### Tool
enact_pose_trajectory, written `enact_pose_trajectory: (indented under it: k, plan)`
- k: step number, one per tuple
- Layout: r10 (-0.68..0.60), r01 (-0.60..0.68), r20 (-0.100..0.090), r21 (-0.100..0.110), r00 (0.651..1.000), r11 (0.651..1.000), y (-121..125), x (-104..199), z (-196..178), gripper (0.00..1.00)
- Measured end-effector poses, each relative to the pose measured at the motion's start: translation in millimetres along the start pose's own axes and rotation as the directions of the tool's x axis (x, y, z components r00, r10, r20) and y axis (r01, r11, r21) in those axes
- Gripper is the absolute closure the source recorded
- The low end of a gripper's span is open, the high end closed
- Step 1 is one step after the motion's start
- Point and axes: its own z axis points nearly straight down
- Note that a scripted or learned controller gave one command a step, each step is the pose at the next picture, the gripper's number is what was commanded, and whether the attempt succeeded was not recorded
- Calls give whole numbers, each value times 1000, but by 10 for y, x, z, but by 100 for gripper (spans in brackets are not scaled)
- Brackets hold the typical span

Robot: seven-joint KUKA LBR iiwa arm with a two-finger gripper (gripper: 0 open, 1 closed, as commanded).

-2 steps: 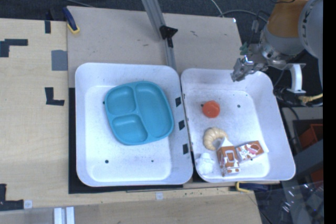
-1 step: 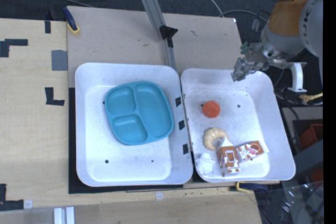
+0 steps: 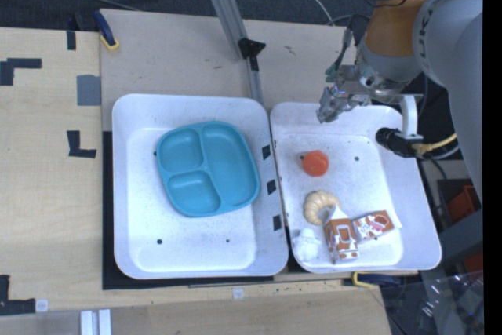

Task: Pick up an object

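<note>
My gripper (image 3: 329, 111) hangs over the far edge of the right bin (image 3: 416, 208), up and to the right of a small orange-red ball (image 3: 315, 162). Nothing shows between its fingers. Nearer the front of that bin lie a pale croissant-shaped pastry (image 3: 319, 205) and an orange-and-white printed packet (image 3: 357, 233). A small white object (image 3: 307, 245) sits in the front left corner beside the packet.
The left bin (image 3: 137, 239) holds a blue divided plate (image 3: 208, 166) with three compartments. A grey metal post (image 3: 223, 0) rises at a slant behind the bins. The orange-banded arm (image 3: 416, 4) fills the upper right.
</note>
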Motion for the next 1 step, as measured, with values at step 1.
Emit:
enact_pose_trajectory:
  k: [1]
  plan:
    - [0, 0, 0, 1, 1000, 1000, 18, 560, 65, 100]
